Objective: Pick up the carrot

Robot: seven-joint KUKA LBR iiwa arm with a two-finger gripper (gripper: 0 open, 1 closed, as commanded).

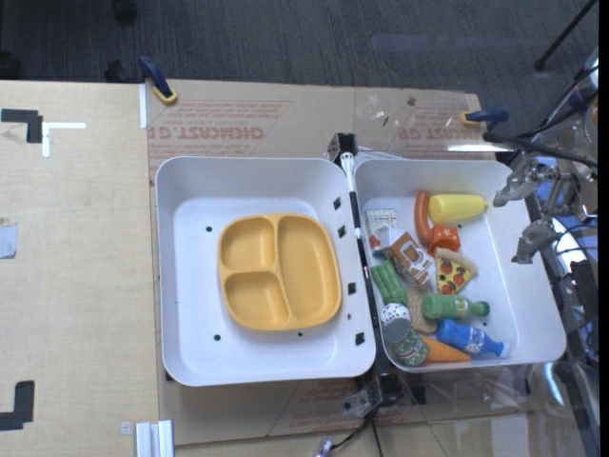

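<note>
The carrot (447,352), a small orange cone, lies at the near edge of the right bin (519,298). It is wedged between a green-labelled can (407,347) and a blue bottle (473,339). My gripper (515,223) hangs over the bin's right side, well up and to the right of the carrot. Its fingers are open, with nothing between them.
The right bin also holds a yellow block (457,207), a sausage (422,215), a pizza slice (455,274), a green bottle (455,307) and a green vegetable (387,282). In the left bin (190,255) sits a yellow divided plate (280,270).
</note>
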